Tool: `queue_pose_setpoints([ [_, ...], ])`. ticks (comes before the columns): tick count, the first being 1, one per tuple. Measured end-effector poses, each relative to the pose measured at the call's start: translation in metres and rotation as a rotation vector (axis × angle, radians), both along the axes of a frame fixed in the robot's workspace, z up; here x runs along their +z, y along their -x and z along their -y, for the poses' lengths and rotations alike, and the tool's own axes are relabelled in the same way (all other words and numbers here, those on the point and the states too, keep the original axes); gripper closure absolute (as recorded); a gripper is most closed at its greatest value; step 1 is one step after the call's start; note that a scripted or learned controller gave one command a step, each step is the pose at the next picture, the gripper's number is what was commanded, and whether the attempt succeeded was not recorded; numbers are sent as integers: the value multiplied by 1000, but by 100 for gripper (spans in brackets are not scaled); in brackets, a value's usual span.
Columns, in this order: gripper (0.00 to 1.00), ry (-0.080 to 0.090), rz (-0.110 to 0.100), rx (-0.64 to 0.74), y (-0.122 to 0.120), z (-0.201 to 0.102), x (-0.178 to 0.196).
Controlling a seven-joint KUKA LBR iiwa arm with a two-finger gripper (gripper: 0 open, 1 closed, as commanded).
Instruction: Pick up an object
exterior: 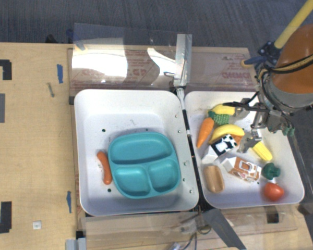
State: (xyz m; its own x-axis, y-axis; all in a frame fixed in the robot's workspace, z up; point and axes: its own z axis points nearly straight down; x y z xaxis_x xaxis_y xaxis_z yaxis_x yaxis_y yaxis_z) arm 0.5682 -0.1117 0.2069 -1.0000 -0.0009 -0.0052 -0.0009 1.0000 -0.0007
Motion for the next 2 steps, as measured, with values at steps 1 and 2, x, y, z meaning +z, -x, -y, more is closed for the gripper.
queue_pose_setpoints([
  [1, 0, 1, 6, 64, -9, -15, -109],
  [2, 0, 0, 2, 37, -34, -20, -116],
])
